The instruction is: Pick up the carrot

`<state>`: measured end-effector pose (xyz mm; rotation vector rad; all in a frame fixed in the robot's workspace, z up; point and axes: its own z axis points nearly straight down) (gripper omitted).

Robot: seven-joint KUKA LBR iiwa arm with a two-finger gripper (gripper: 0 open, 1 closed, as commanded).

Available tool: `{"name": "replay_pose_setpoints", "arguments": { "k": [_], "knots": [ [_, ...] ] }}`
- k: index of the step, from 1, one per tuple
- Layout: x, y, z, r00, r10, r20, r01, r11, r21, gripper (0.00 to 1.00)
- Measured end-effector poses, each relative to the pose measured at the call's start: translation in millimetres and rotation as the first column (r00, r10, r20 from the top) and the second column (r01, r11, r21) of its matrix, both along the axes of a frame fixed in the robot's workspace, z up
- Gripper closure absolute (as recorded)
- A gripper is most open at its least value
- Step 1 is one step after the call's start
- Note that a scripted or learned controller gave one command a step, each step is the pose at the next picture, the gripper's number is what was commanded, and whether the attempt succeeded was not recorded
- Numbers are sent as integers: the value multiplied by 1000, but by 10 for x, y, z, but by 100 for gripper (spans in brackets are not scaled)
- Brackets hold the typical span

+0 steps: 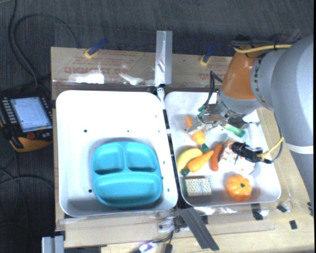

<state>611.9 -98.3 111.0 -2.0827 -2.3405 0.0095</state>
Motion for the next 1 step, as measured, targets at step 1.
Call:
{"name": "replay_pose_setpoints", "arguments": {
  "k": [1],
  "knots": [
    [309, 746, 1100, 985, 172, 7, -172, 985, -2, 100]
  ]
}}
